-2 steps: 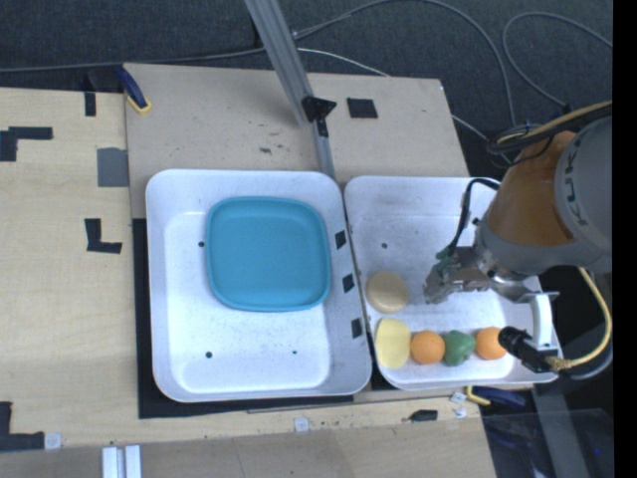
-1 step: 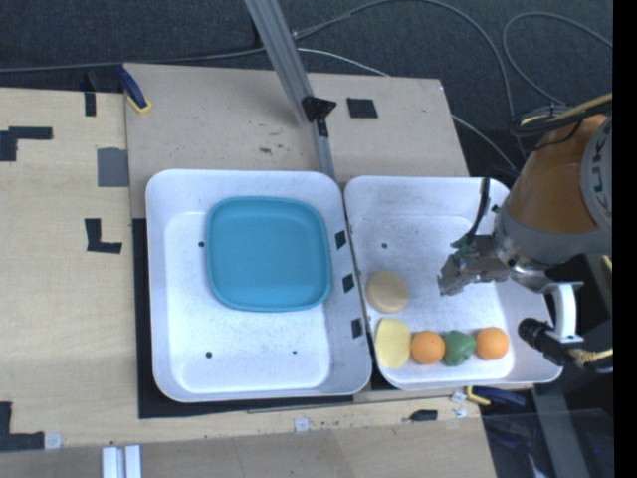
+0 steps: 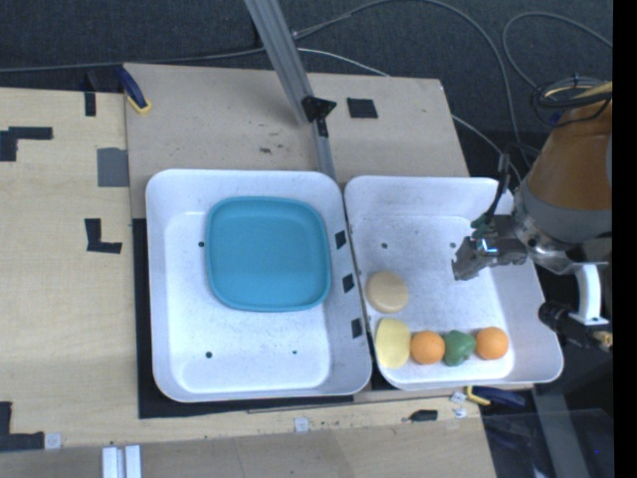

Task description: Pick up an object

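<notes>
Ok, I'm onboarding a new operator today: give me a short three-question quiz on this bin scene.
1. True or false: the blue plate lies in the left bin.
2. How many orange balls lie in the right bin?
3. Which is nearest the gripper? A) beige round piece B) yellow piece C) green piece

Key: 1 true; 2 two; 3 A

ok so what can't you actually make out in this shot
- End effector, camera view: small and dark, so whether it is open or shut is unclear.
- Green object, camera view: too small to identify, wedged between two orange balls.
- Arm: cut off by the right edge.
</notes>
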### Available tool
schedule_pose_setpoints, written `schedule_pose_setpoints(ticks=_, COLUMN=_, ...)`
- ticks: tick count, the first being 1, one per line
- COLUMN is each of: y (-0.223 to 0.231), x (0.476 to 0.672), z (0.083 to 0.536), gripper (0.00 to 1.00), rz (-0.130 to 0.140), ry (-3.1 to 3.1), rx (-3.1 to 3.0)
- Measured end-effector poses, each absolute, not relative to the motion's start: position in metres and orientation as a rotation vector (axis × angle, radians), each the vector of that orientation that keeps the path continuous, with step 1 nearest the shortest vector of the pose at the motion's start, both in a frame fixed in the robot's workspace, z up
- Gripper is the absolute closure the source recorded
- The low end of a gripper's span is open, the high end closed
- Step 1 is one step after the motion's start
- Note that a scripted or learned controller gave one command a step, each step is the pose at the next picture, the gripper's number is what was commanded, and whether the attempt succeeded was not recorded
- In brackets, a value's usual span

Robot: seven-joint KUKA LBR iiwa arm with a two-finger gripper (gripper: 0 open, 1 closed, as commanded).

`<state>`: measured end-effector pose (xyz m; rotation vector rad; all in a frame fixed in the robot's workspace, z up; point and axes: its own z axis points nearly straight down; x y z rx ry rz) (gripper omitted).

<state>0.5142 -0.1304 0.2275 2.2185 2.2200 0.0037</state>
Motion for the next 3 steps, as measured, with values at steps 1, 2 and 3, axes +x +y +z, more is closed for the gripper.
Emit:
schedule_pose_setpoints(ticks=1, y=-0.088, x=0.525, z=0.230, gripper=1.00, rz=0.001, ry=2.227, rx=2.217)
schedule_pose_setpoints(ticks=2, y=-0.031, x=0.550, z=0.233, gripper=1.00, rz=0.001, ry=2.228, rx=2.216)
schedule_pose_setpoints(ticks=3, y=0.023, x=0.568, z=0.240, gripper=1.00, rz=0.001, ry=2.228, rx=2.216)
